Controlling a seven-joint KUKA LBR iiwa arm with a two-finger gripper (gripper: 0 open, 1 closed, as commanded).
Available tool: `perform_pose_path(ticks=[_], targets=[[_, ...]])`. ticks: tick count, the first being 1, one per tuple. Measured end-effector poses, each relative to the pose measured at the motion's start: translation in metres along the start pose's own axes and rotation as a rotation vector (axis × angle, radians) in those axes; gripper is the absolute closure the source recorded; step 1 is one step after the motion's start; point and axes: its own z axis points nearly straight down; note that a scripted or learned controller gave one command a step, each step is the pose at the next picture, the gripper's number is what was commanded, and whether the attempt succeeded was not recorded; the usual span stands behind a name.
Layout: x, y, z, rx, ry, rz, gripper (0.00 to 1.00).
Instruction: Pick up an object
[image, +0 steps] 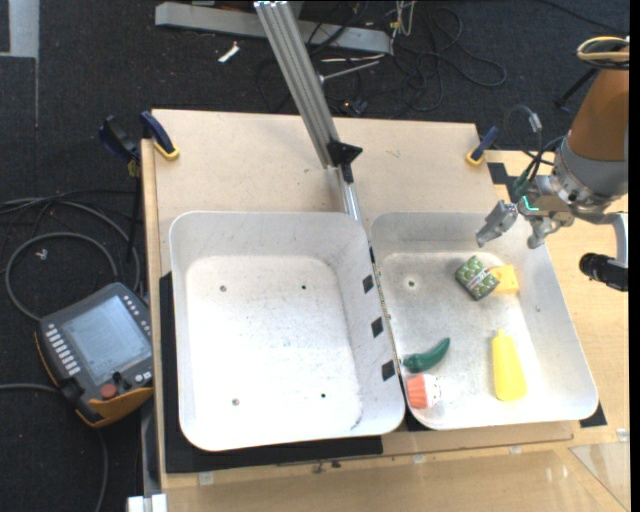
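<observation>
My gripper (518, 226) hangs over the far edge of the right bin (560, 330), its two fingers spread apart with nothing between them. Below and slightly left of it lies a green patterned block (476, 277) resting against a yellow piece (505, 279). A yellow bottle-shaped object (508, 367) lies near the bin's right front. A green curved object (428, 353) and a small red and white object (424, 392) sit by the bin's left front corner.
The left bin (190, 300) stands beside the right one, with a divider strip (378, 320) between them. A slanted metal pole (305, 85) crosses the back of the bench. Yellow clamps (165, 150) hold the board corners. A teach pendant (95, 345) lies on the floor at left.
</observation>
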Motion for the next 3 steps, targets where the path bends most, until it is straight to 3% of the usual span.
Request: perform_pose_path(ticks=[1, 2, 3], targets=[[0.0, 0.001, -0.003, -0.003, -0.002, -0.002, 0.0], [-0.002, 0.004, 0.06, 0.0, 0.0, 0.001, 0.0], [0.0, 0.006, 0.108, -0.01, 0.001, -0.003, 0.0]])
